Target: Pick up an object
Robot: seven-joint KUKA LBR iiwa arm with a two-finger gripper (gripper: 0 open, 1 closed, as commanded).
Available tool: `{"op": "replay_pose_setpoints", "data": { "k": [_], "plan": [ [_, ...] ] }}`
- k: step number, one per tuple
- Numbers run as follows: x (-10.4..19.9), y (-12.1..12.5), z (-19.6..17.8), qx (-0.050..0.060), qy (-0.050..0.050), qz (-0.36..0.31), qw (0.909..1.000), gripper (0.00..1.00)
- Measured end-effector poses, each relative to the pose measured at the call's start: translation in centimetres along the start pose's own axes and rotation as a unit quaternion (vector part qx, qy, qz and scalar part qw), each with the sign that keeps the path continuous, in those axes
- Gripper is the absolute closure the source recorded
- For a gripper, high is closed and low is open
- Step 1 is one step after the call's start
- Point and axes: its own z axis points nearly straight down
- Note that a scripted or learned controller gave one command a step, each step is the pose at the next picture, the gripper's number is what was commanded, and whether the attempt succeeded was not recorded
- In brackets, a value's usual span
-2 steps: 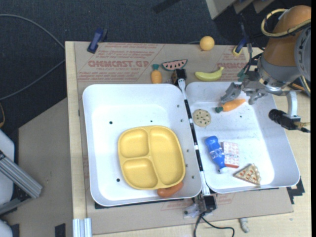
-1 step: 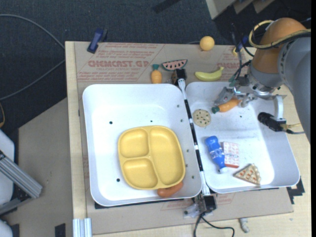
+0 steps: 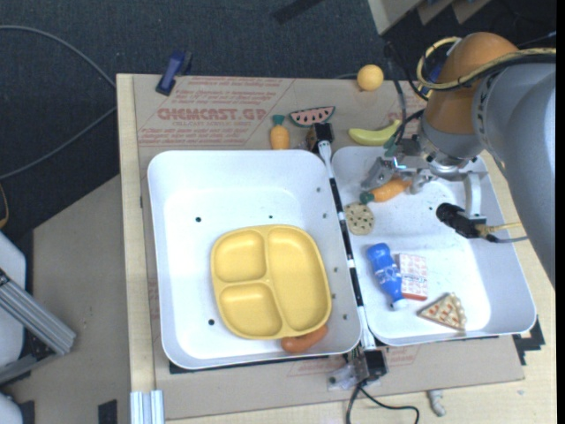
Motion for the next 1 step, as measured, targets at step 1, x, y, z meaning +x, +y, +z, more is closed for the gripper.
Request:
{"op": "replay_pose_setpoints", "data": {
  "k": [1],
  "plan": [
    [-0.04,-0.2,-0.88,0.005,0.001,0.001,1.0,1.0]
  ]
}}
